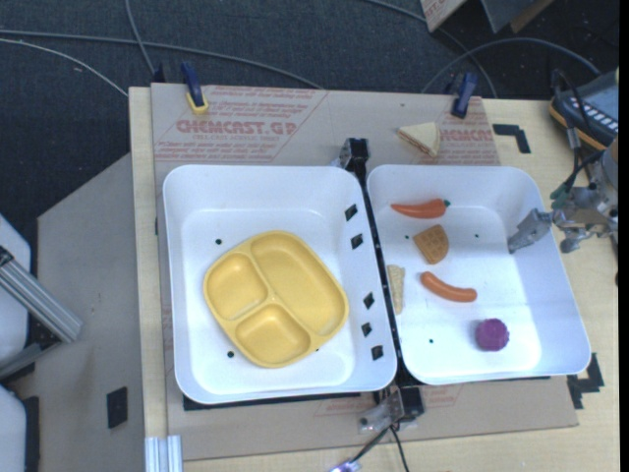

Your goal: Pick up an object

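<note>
The gripper (536, 229) hangs at the right bin's (550, 362) three o'clock; fingers' state unclear. The sausage (448, 287) looks light, slippery: grip midway.

Two bins (187, 264) (550, 293), one yellow tray (275, 298), six toy foods (448, 287)

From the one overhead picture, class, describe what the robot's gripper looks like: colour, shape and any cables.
The gripper is grey metal, with a pale angular finger jutting over the right bin rim. Behind it sits a blocky grey body with thin cables looping above. Finer markings are too small to tell.
</note>
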### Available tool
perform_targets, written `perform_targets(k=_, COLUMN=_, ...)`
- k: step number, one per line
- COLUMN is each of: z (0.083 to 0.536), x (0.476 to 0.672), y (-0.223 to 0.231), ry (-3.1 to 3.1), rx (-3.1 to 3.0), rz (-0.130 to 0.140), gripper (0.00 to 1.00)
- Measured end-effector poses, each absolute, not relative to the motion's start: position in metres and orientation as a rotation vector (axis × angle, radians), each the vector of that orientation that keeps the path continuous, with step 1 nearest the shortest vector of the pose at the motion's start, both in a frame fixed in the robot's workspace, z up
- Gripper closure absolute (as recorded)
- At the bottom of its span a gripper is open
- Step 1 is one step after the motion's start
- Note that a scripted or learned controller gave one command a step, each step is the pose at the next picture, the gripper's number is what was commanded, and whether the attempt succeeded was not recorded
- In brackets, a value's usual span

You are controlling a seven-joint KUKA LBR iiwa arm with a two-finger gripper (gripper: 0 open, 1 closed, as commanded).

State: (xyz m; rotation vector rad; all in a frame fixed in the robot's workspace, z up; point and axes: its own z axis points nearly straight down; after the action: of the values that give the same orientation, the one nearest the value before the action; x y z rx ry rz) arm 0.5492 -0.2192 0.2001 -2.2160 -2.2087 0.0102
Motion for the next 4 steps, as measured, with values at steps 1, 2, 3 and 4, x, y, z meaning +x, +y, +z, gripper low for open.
perform_targets(k=1, z=0.207, x=0.553, y=-0.219, ry=-2.221, rx=-2.220, rz=0.000, gripper=0.00)
perform_targets(k=2, z=0.165, x=0.553, y=-0.215, ry=-2.218, rx=-2.217, rz=0.003, gripper=0.00)
perform_targets(k=3, z=0.102, x=0.554, y=-0.213, ry=-2.217, rx=-2.216, rz=0.003, gripper=0.00)
perform_targets(k=4, z=0.084, x=0.555, y=-0.211, ry=-2.219, rx=-2.216, rz=-0.001, gripper=0.00)
